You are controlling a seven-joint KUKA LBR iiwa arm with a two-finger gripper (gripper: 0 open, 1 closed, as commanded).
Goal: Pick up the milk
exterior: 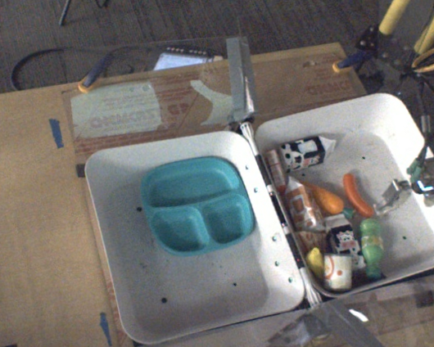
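A white milk carton (306, 152) with black cow patches lies on its side at the far left of the right bin (372, 112). A second, smaller cow-patterned carton (343, 239) stands among the clutter near the bin's front. My gripper (407, 189) hangs low at the bin's right side, near its wall. It is well to the right of both cartons and touches neither. Nothing shows in its grasp.
In the right bin, a carrot (328, 199), an orange piece (357, 194), a green bottle (372, 246), a snack packet (299, 206), a yellow item (314, 259) and a white cup (338, 272) crowd the left and front. A teal divided plate (197, 203) sits in the left bin (123, 251).
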